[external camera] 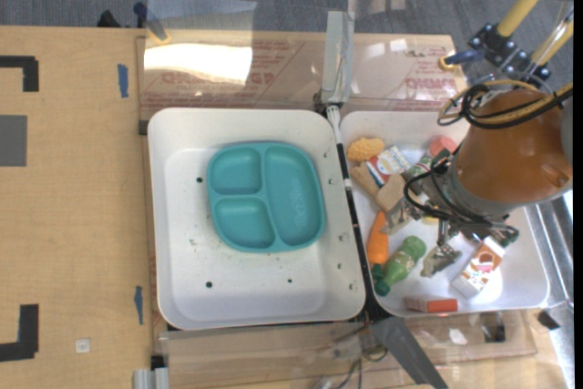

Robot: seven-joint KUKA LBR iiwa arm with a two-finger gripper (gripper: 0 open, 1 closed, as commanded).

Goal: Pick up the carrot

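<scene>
The carrot (pixel 377 240) is a small orange piece lying lengthwise by the left wall of the right bin (pixel 533 287). A green vegetable-shaped toy (pixel 399 261) lies just right of it, touching or nearly touching its lower end. My gripper (pixel 443 253) hangs low over the middle of the right bin, under the arm's orange band (pixel 506 152). It is to the right of the carrot and apart from it, with the green toy between them. The arm's bulk hides part of the bin behind it.
The right bin also holds a yellow-orange breaded piece (pixel 365 148), a brown flat piece (pixel 381 189), a white packet (pixel 393 161), a pink item (pixel 442 144), a small carton (pixel 479 269) and a red-and-white bar (pixel 431 305). A teal divided plate (pixel 267 196) sits in the left bin (pixel 182 287).
</scene>
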